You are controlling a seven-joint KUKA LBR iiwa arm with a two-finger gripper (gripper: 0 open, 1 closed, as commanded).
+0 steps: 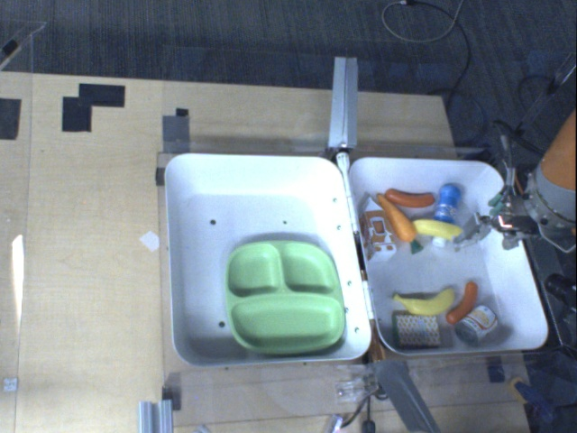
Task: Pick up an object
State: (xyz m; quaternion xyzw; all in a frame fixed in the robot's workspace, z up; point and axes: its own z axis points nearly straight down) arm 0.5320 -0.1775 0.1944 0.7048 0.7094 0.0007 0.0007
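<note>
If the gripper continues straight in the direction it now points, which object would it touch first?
The gripper points toward the picture's left, into the right bin. The first thing in that line looks like the yellow banana just beyond its tip, beside the blue bottle. Depth is unclear, so it could pass above.

worktop (81,242): pale wood, matt
bins (194,242): white plastic, smooth
divided plate (284,298): green plastic, slight sheen
floor (225,16): dark carpet, rough

A grey KUKA arm (552,207) wears an orange band (561,156) above its wrist. Dark cables run beside the band, and the metal gripper (487,224) beneath is a cluster of grey brackets, with a small red light glowing on its body.
</note>
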